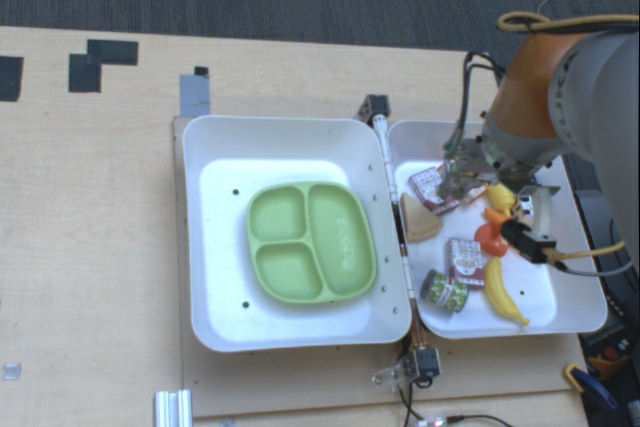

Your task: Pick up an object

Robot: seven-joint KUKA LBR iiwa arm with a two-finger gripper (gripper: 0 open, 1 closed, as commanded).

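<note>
The right bin (580,315) holds several small objects. A white and maroon snack packet (428,185) lies at its upper left. My gripper (462,173) hangs right at that packet's right end, dark and partly hidden under the orange-banded wrist (530,85). Below the packet are a tan wedge (422,221), a small red and white packet (466,259), a green can (445,291) and a banana (503,293). A yellow toy (500,200) and a red piece (490,240) sit just right of the gripper.
The left bin (215,245) holds a green divided plate (312,243). The shared bin wall (392,205) runs close to the left of the packet. A cable (590,260) and a black part (527,242) cross the right bin's right side.
</note>
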